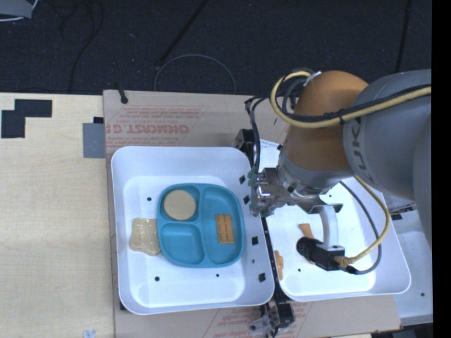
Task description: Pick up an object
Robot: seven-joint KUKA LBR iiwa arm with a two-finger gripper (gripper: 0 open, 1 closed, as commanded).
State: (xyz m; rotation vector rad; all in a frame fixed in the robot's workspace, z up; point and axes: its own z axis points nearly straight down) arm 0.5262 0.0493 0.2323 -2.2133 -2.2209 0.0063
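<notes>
We are looking at the grey arm covering the upper part of the right bin. It is hiding most of the gripper, which is hanging over the wall between the 2 bins, so we cannot tell whether it is apart or together. A small orange chip is lying near the right bin's middle, and a second orange chip is lying by its left wall. In the left bin, a blue 3-part plate is carrying a round tan disc in its upper left compartment and an orange-brown slab in its right one. A pale lumpy thing is touching the plate's left edge.
</notes>
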